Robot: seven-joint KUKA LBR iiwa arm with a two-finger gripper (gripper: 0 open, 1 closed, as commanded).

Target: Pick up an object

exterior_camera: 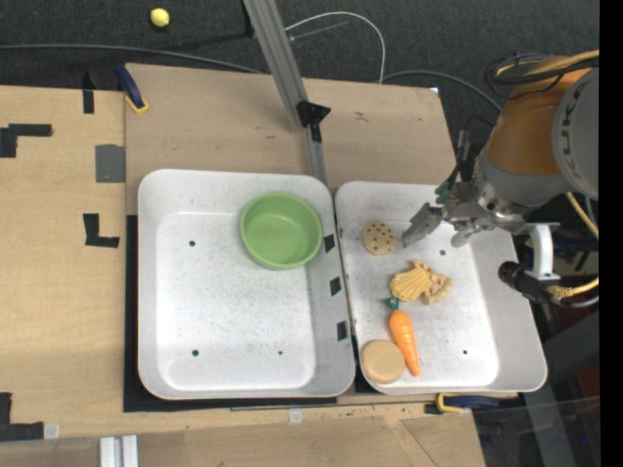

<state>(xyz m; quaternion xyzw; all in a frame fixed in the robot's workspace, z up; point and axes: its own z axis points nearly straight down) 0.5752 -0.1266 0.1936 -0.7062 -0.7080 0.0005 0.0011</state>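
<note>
The right bin holds a round brown cookie, a yellow ridged snack piece, an orange carrot with a green top, and a tan round disc. My gripper hangs over the bin's upper middle, just right of the cookie and above the yellow piece. Its two dark fingers are spread apart, with nothing between them. A green bowl sits in the left bin at its upper right.
A grey metal pole slants down to the gap between the bins. Cables trail over the board behind. A small yellow ball lies on the dark floor at the far left.
</note>
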